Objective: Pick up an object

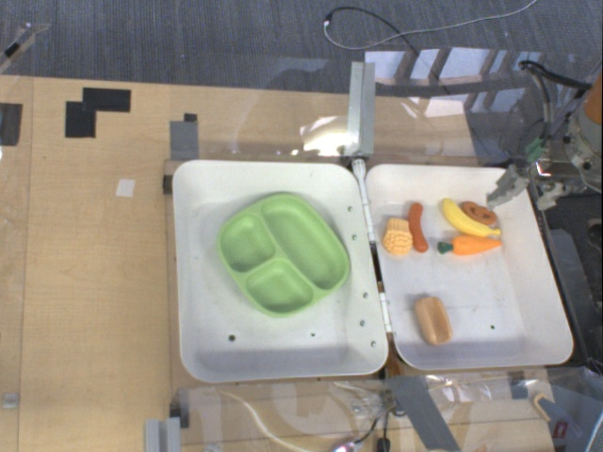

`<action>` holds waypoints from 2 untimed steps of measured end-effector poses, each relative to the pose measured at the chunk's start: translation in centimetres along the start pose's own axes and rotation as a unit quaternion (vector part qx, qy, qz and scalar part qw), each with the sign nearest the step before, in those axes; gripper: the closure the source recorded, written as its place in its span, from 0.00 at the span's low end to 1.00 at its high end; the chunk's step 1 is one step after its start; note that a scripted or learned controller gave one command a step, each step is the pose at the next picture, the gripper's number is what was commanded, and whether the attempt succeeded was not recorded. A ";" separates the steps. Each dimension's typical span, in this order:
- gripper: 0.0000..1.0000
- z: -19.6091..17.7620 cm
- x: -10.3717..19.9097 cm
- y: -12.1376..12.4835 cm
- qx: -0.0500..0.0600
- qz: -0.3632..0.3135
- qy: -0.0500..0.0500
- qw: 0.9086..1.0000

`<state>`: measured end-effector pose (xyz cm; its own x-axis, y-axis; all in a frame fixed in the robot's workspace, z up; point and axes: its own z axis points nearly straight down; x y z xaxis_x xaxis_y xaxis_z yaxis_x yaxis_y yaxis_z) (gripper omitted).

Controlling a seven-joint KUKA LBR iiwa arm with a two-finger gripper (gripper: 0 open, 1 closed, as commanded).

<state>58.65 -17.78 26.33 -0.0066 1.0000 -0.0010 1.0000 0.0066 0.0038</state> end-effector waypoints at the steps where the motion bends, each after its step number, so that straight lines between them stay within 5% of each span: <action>1: 0.00 2.7 -2.7 -4.6 0.001 -0.043 0.000 0.999; 2: 0.00 6.8 -0.4 1.6 -0.001 -0.169 -0.001 0.986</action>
